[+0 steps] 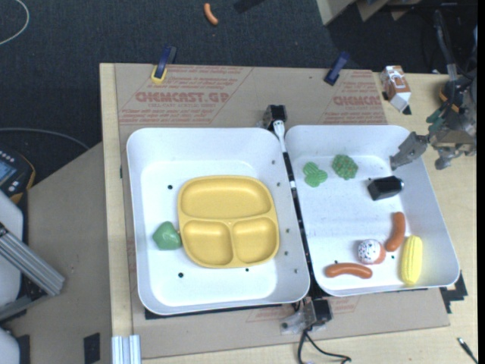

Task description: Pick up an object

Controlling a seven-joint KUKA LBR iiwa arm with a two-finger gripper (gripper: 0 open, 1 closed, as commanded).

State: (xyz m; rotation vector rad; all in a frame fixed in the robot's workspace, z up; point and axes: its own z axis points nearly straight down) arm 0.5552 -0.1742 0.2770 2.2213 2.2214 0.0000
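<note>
Camera view: gripper (413,149) at right bin's (439,226) two o'clock edge, fingers' state impossible to tell. Nearest target, black block (385,187), just below-left; best approached straight down, centred.

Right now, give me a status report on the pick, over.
Claw at right bin's far right rim, holding nothing. Black block nearest, just below it, untouched. Two sausages, corn cob and ball lie further off.

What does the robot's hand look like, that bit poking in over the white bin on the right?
The gripper is a small grey metal piece with angular, blocky parts, joined to darker grey hardware with thin dark cables near the frame's right edge. No markings can be made out at this size.
</note>
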